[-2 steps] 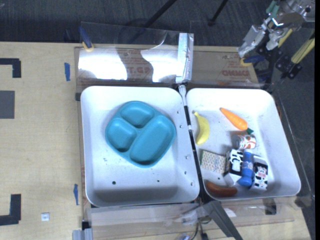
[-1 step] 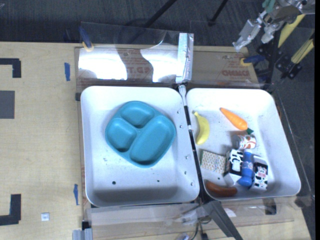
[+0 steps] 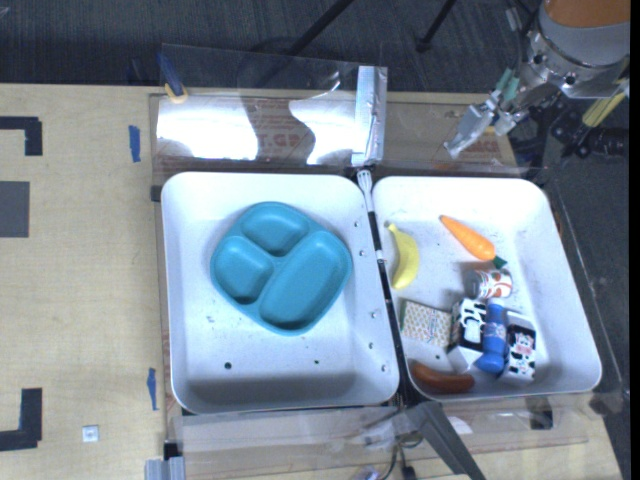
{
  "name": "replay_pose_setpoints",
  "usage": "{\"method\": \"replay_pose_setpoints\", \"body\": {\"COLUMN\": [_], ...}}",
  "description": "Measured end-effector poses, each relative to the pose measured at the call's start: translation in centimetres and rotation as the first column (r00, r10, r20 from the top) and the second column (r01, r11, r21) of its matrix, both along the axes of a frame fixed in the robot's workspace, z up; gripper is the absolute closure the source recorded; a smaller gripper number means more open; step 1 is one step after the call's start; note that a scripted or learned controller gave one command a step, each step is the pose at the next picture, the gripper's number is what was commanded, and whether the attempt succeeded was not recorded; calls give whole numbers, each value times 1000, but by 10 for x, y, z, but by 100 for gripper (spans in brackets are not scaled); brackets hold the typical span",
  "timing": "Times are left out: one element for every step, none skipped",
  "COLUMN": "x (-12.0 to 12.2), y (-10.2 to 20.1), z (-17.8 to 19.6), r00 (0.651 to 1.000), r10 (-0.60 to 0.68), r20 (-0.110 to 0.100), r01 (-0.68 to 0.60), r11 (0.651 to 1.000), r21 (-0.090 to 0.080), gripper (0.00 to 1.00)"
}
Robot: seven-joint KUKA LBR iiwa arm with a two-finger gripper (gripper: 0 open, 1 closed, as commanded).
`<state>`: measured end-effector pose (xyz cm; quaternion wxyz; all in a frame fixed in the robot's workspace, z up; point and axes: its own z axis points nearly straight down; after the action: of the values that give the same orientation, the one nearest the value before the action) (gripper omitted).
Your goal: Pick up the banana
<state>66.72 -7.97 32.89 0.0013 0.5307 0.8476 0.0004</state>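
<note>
silver fingers of the gripper (image 3: 478, 131) hang above the far rim of the right bin (image 3: 575, 268); whether they are spread or pressed together i cannot tell, and nothing shows between them. outward from there, the grey wrist and its orange band rise toward the top right corner.

the banana (image 3: 404, 255) lies in the right bin near its left wall, well apart from the gripper, with its curve bowing toward the carrot (image 3: 467, 236). the step in hand looks like the approach, with no grasp begun. the next move likely calls for travel over the rim, toward the left wall, then a descent onto the fruit.

room is tight on the wall side of the banana and open on the carrot side. below it sit a patterned packet (image 3: 425, 323) and a cluster of small containers (image 3: 492, 328).
</note>
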Motion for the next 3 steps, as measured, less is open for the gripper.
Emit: {"method": "replay_pose_setpoints", "body": {"x": [1,1,-96], "y": [0,0,49], "z": [12,12,-104], "r00": [1000,1000,984], "r10": [1,1,-178], "r20": [7,7,-3], "r01": [-1,-1,178], "r11": [1000,1000,984], "r21": [-1,-1,1], "gripper": [100,0,0]}}
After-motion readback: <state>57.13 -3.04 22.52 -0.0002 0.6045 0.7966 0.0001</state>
